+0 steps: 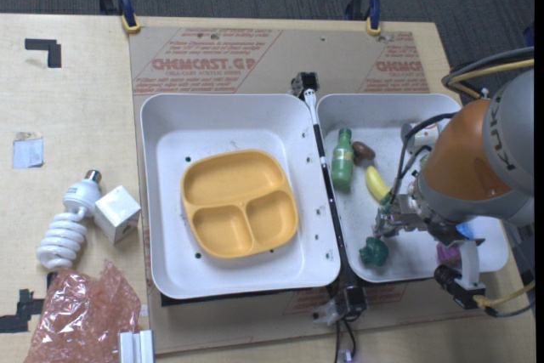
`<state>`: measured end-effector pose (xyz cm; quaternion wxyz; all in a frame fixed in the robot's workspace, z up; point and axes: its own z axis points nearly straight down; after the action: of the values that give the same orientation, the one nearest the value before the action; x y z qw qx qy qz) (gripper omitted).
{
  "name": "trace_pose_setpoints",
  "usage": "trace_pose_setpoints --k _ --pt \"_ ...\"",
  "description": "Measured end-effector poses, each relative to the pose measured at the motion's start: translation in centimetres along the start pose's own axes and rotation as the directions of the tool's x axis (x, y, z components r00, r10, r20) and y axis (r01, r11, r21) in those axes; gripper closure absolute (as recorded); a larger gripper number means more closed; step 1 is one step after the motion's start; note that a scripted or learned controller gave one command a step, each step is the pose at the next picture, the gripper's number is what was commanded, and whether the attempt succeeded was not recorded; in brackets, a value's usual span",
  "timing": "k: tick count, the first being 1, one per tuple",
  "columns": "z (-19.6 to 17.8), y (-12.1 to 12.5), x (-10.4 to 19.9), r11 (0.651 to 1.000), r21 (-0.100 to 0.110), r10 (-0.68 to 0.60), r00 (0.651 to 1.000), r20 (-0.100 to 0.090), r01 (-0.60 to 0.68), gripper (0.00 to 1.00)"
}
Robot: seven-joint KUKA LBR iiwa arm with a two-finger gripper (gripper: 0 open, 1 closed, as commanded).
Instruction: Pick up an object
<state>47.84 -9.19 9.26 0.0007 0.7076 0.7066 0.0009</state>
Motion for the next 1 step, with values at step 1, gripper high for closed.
trace_pose_setpoints --k 1 --pt "0.0 -0.01 -0.03 1.0 0.0 0.0 1.0 0.0 0.0 0.0"
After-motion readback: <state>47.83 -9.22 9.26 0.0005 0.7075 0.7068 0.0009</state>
